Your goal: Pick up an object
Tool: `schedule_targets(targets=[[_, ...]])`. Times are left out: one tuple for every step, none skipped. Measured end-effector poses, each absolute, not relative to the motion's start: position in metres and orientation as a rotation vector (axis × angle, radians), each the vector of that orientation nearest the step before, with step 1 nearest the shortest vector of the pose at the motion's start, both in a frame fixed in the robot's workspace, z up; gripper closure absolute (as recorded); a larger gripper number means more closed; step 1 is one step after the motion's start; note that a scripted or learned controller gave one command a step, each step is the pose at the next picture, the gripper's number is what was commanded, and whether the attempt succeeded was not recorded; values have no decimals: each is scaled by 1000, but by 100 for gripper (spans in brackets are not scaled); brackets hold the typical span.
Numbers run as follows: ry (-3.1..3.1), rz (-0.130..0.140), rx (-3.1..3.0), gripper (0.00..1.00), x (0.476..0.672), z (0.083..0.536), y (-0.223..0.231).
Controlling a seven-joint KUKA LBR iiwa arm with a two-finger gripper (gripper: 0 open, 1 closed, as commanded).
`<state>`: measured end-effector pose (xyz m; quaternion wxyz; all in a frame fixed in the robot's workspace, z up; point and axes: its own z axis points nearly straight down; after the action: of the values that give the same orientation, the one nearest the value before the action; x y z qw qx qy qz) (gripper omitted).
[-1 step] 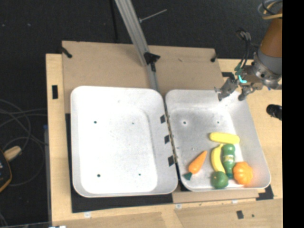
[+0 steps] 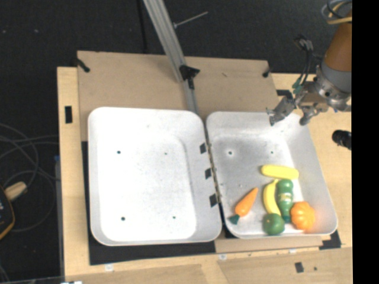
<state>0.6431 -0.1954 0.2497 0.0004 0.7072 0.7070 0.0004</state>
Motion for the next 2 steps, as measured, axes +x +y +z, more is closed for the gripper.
schedule_targets(targets=[[2224,-4,2224,0,648,192,-189],[2223,-4,2223,0,651,150,-189]])
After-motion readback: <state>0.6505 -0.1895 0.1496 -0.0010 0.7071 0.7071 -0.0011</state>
